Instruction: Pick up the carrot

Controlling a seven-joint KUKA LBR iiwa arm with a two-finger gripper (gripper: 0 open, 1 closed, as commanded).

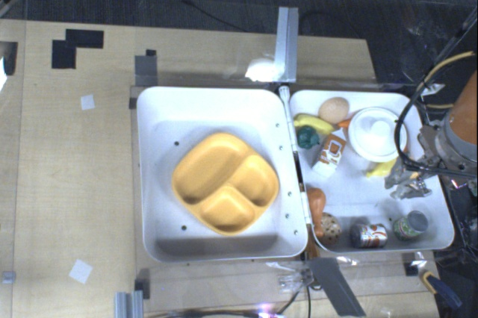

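Observation:
The carrot (pixel 317 199) is a short orange piece lying against the left wall of the right bin (pixel 441 238), just above a speckled brown ball (pixel 329 228). My gripper (pixel 409 185) hangs over the right side of that bin, well to the right of the carrot and apart from it. Nothing shows in its grasp. The grey arm with its orange band (pixel 457 131) comes in from the right edge.
The right bin also holds a white bowl (pixel 373 133), a small carton (pixel 329 151), a banana (pixel 314 123), a teal object (pixel 307 136), an egg (pixel 334 110), a can (pixel 370 235) and a green jar (pixel 411 224). A yellow divided plate (pixel 225 181) lies in the left bin (pixel 157 160).

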